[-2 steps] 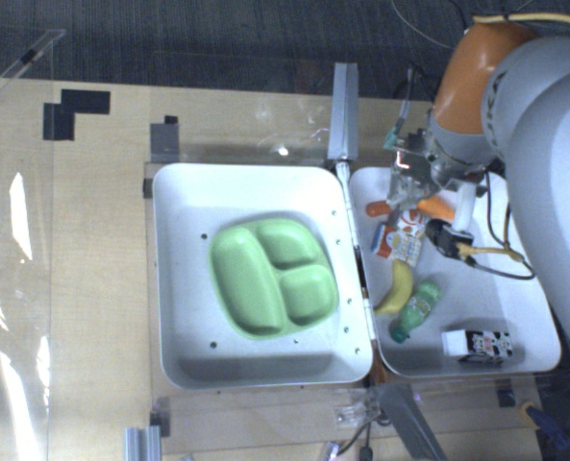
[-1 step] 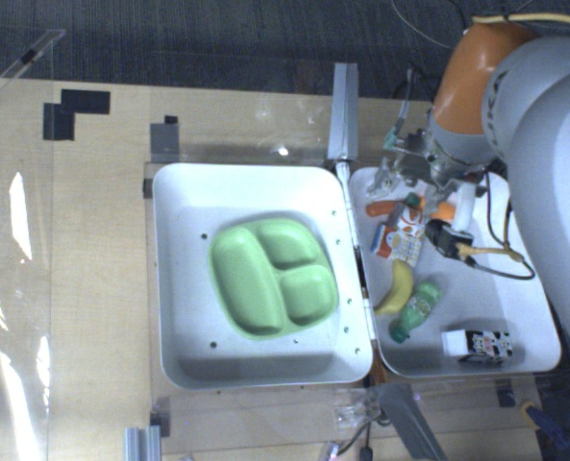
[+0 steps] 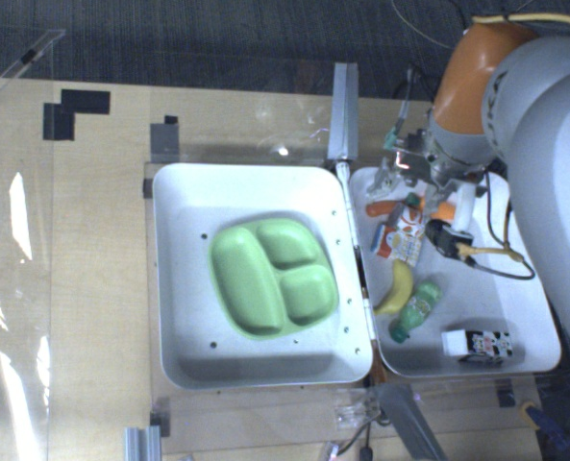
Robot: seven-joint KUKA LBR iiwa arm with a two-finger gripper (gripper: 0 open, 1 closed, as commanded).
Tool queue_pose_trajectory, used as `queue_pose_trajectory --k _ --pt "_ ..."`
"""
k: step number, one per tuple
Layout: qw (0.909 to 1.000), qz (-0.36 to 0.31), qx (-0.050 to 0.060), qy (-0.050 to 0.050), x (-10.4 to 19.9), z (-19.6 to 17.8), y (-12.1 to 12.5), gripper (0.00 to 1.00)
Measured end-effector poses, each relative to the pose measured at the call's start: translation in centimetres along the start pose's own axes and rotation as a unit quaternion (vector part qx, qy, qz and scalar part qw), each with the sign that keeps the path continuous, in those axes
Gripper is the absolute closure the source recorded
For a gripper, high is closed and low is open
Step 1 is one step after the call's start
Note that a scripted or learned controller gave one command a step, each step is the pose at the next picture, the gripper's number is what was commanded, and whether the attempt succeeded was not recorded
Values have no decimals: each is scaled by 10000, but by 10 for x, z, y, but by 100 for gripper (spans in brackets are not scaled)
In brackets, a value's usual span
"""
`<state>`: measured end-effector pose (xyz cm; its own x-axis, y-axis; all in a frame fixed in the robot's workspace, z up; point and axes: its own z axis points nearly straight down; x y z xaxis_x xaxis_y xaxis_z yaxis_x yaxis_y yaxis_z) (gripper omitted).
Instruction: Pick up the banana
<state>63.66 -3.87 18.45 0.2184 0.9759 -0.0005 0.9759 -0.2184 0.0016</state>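
The yellow banana [image 3: 396, 288] lies in the right bin [image 3: 530, 339], close to its left wall, with its near end against a green bottle [image 3: 414, 308]. My gripper [image 3: 405, 164] hangs over the far end of that bin, below the orange band of the arm. It is well beyond the banana and apart from it, above a red item [image 3: 384, 207] and a snack pouch [image 3: 404, 234]. The wrist and its cables hide the gripper's tip.
The left bin [image 3: 184, 353] holds a green divided plate [image 3: 273, 275]. In the right bin, a small black and white box [image 3: 475, 344] lies near the front. A black connector with a yellow cable [image 3: 456, 243] hangs beside the pouch. The grey arm covers the bin's right side.
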Motion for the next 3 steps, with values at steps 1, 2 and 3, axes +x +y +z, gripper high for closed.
queue_pose_trajectory --k 1,2,3 --pt "9999 -108 7 5 -30 0 -74 0" --pt "10000 26 10 2 -44 1 -106 0" --pt "9981 -607 -35 14 -80 96 -81 0"
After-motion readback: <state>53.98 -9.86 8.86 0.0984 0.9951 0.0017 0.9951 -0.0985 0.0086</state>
